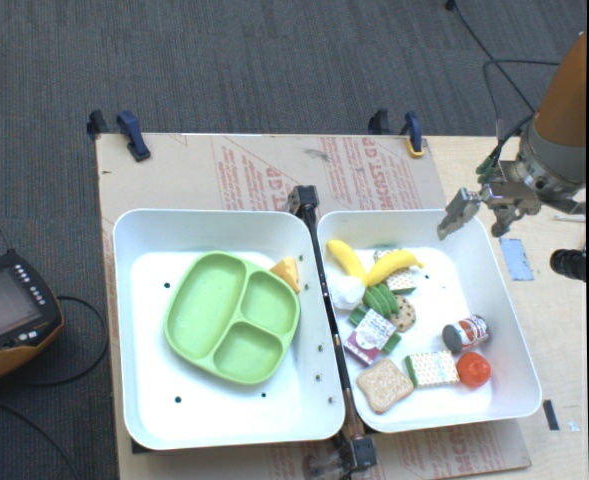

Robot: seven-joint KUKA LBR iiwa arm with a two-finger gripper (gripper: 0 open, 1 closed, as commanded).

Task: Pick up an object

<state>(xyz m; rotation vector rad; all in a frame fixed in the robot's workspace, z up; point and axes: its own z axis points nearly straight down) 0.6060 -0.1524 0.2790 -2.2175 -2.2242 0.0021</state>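
The right bin (pixel 504 298) holds a jumble of toy food: two yellow bananas (pixel 346 258) (pixel 392 264), a white ball (pixel 346 290), green beans (pixel 379 298), a cookie (pixel 405 314), a pink packet (pixel 372 334), a slice of toast (pixel 384 385), a cracker (pixel 432 368), a small can (pixel 466 332) and a red tomato (pixel 473 370). My gripper (pixel 481 216) hovers above the bin's far right corner, away from all of them. It is open, with nothing between its fingers.
The left bin (pixel 139 268) holds a green divided plate (pixel 234 316) with an orange wedge (pixel 287 271) at the plate's far right edge. Clamps (pixel 132 133) (pixel 412 133) stand at the board's back edge. A handheld controller (pixel 9 313) lies at far left.
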